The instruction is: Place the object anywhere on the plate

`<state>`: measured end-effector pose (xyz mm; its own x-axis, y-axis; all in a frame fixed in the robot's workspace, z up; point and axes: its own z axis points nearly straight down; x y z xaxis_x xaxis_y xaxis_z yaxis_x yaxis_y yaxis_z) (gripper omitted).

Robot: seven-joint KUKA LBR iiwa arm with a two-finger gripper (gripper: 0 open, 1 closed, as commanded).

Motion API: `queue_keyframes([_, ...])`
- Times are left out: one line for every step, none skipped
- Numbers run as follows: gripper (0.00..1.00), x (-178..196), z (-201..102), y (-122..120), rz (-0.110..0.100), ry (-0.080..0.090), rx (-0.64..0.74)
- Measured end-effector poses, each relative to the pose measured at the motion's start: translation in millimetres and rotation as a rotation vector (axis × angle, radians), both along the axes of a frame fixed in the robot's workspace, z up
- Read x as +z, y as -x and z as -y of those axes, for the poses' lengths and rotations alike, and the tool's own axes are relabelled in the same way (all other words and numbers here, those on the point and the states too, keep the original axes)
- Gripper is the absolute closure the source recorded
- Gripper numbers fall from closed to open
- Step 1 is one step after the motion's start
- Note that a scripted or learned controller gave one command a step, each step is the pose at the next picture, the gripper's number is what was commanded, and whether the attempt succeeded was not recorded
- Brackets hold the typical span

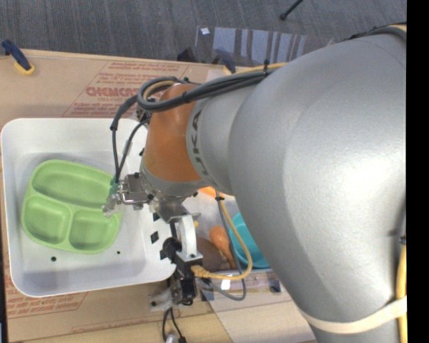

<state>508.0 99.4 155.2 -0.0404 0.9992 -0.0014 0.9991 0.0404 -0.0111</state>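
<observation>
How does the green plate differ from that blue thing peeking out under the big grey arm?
The green plate lies in full view in the left white bin; the blue thing is mostly hidden beneath the arm, in the right bin. The green plate has three shallow compartments; the blue thing shows just a curved rim, so its shape is unclear. The plate is light green, the other teal blue. Both look like smooth plastic.

This looks like a robotics lab or test cell, though the slanted view shows little of the room. A large grey industrial arm (300, 170) with exposed cables (200, 88) works over white bins (14, 191) set on flattened printed cardboard (121, 84), with grey carpet (129, 13) beyond the bench.
</observation>
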Motion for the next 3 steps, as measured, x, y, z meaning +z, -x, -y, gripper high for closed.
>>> queue_keyframes([0.00, 0.0, 0.0, 0.0, 0.000, 0.000, 0.000])
queue_keyframes([0.00, 0.0, 0.0, 0.0, 0.000, 0.000, 0.000])
queue_keyframes([0.00, 0.0, 0.0, 0.0, 0.000, 0.000, 0.000])
